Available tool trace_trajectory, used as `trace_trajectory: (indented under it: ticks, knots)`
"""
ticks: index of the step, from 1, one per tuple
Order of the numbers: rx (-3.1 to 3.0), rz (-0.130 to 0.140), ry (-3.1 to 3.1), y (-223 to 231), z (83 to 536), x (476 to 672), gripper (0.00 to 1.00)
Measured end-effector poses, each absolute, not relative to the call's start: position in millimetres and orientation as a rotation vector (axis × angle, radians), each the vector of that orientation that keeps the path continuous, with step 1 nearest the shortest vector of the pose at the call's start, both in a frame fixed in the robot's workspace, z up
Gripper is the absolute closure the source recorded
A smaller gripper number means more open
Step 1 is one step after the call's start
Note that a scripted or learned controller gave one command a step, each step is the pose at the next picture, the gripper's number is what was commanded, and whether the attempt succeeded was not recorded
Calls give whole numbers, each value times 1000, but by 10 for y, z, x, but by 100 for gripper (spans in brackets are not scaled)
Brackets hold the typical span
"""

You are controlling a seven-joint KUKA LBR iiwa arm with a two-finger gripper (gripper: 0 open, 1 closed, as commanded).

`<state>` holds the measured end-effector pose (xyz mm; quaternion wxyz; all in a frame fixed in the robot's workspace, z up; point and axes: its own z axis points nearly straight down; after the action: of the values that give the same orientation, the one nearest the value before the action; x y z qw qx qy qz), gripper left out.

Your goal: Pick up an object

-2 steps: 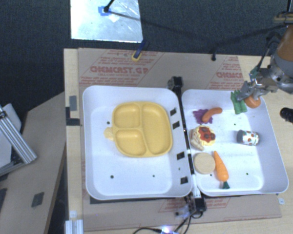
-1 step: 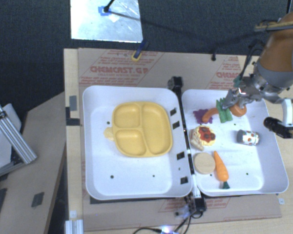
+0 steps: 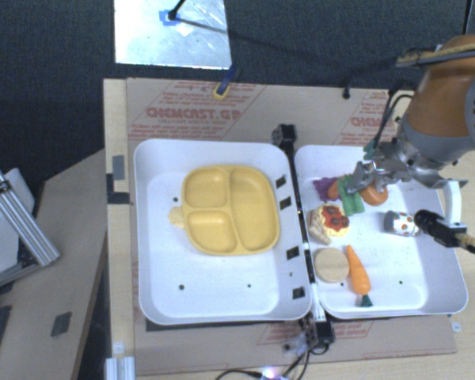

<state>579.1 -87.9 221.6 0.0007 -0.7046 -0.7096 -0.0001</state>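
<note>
Lighting was even and fairly bright, apparently overhead. Both white bins, left bin (image 3: 154, 291) and right bin (image 3: 435, 291), read near blown-out, with little surface detail. Shadows were soft and short: faint ones under the yellow tray (image 3: 222, 210) and beside the carrot (image 3: 358, 269). The shiny sheet (image 3: 172, 20) at the far left showed mottled glare. The dark floor (image 3: 39, 70) around the counter (image 3: 245, 109) stayed underexposed and grainy. Overall focus was soft and low resolution; small items in the right bin looked smeared. The arm (image 3: 451, 93) at the right edge was slightly blurred.
</note>
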Motion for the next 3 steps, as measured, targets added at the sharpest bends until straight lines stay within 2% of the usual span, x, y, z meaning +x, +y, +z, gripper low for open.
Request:
trace_trajectory:
  ticks: [1,2,3]
  knots:
    - [-2211,-2,-2229,-480,2299,5580,100]
    - [-2209,-1,-2229,31,2310,5236,100]
    - [-2211,-1,-2229,275,2330,5145,100]
